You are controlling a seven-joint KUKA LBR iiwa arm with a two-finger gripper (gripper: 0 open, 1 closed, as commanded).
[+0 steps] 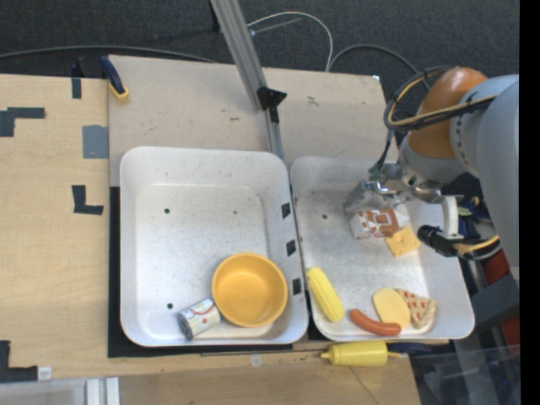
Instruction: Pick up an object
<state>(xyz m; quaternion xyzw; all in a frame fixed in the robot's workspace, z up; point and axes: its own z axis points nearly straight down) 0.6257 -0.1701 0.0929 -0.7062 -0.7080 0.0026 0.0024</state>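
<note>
Left of the corn cob (pixel 326 294), the yellow bowl (pixel 248 289) and can (pixel 199 318) crowd the near wall; beyond them, open floor.

You see the orange-and-white patterned carton (pixel 375 223) lying tilted in the right bin (pixel 325 184), toward its far right side, directly under the gripper (pixel 377 191). A yellow cheese wedge (pixel 402 242) touches its near right corner. Relative to the carton, the corn cob (pixel 325 294) lies well apart, toward the bin's near left.
</note>
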